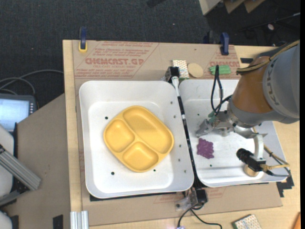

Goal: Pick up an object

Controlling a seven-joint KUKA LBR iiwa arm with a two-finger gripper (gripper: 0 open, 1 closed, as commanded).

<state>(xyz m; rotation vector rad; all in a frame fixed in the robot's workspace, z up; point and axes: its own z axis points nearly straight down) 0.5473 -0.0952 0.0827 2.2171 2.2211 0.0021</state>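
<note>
Two bins sit side by side on the bench. The left bin [88, 142] holds a yellow plate [138, 137] with three compartments, lying near its middle. The right bin [224, 171] holds a small purple lump [205, 148], close to the wall it shares with the left bin and toward the near side. That lump is what we take as the thing to pick, since the arm [267, 94] already reaches over this bin.

The gripper [213, 127] hangs just beside the lump, on its far side. In this view the two look apart, not touching, though we cannot judge its height above the floor. How its jaws stand we cannot tell; the metal parts blur together at this angle. Nothing shows between them.

We judge the lump to be light and probably soft or rubbery. Its knobbly outline suggests a toy bunch of grapes, though it is too small for us to be sure. Such a thing should give a little under a squeeze and is unlikely to break. Its bumps could let it roll or twist out of a loose hold. We would close across its narrower width, centred over the middle and low to the floor. The wall nearby leaves less room on that side.
</note>
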